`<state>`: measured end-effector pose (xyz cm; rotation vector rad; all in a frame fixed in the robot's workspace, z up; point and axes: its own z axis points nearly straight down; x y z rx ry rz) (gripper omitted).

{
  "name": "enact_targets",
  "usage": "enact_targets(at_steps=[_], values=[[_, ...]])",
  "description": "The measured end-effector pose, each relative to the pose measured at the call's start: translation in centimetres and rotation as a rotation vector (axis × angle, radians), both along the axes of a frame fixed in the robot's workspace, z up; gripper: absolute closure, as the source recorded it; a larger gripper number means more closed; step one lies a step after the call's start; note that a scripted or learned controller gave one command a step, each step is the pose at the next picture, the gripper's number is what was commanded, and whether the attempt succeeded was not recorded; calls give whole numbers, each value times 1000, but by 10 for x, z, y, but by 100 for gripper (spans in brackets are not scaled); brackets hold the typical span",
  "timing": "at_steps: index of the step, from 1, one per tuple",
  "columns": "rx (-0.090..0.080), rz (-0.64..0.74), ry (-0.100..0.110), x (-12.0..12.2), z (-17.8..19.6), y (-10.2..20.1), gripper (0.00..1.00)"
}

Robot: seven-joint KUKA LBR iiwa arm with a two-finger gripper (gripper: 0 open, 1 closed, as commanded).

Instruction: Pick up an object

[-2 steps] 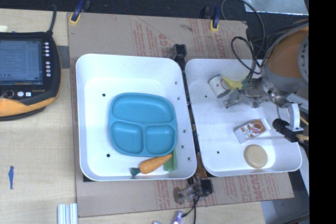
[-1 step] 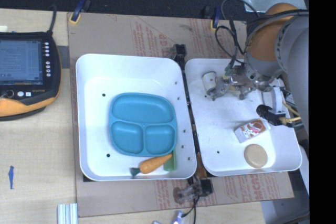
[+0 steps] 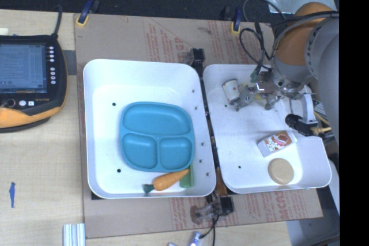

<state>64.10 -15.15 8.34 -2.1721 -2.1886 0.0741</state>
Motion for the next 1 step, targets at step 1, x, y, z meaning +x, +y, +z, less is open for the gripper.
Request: enact_targets(at_steps=[1], values=[[-7, -3, -69, -96, 8, -17, 0]])
